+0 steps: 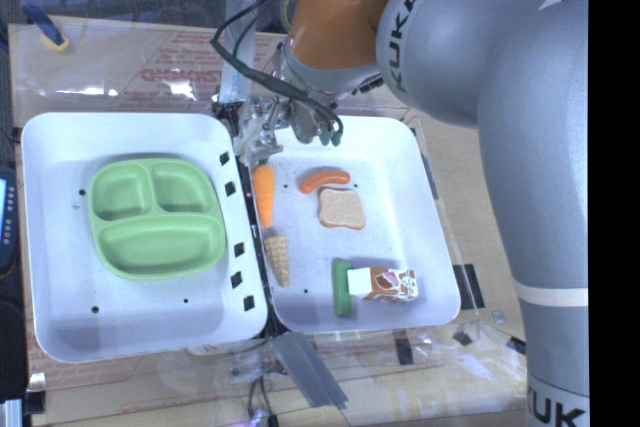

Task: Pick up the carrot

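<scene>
The orange carrot [264, 196] lies lengthwise in the right bin [425, 215], close against its left wall. My gripper [258, 141] hangs just above the carrot's top end, at the bin's upper left corner. The carrot rests on the bin floor, with nothing gripping it.
Also in the right bin are a sausage [325, 179], a slice of toast [341, 208], a waffle cone [277, 258] and a small carton [375, 285] with a green end. The left bin [50, 215] holds a green divided plate [156, 216]. The arm looms over the right side.
</scene>
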Controlling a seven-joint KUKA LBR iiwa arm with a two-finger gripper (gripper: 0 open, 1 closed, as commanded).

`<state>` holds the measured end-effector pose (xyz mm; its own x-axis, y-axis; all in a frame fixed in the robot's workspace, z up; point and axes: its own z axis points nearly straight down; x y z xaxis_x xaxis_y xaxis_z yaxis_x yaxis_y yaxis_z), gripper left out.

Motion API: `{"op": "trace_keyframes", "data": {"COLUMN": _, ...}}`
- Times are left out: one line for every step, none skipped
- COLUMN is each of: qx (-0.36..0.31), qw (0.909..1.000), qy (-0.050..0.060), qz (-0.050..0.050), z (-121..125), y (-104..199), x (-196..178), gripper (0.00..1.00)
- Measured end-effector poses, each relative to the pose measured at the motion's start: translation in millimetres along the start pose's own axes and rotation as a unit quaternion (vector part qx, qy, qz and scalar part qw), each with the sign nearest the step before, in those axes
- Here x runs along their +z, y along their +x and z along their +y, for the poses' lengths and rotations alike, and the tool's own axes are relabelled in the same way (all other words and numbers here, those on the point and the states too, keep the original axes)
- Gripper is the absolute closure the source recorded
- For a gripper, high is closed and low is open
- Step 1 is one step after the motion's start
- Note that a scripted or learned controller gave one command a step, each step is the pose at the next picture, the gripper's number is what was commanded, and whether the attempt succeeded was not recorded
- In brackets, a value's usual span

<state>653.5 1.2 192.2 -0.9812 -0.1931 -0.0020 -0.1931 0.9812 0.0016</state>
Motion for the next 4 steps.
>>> {"op": "trace_keyframes", "data": {"qx": 0.315, "qw": 0.9492, "qy": 0.001, "qz": -0.001, "z": -17, "y": -1, "x": -31, "gripper": 1.00}}
{"op": "trace_keyframes", "data": {"qx": 0.098, "qw": 0.9952, "qy": 0.001, "qz": -0.002, "z": -2, "y": 9, "x": -85, "gripper": 1.00}}
{"op": "trace_keyframes", "data": {"qx": -0.140, "qw": 0.9901, "qy": 0.001, "qz": -0.001, "z": 29, "y": 2, "x": -97, "gripper": 1.00}}
{"op": "trace_keyframes", "data": {"qx": -0.427, "qw": 0.9045, "qy": 0.000, "qz": 0.001, "z": 36, "y": -10, "x": -69, "gripper": 1.00}}
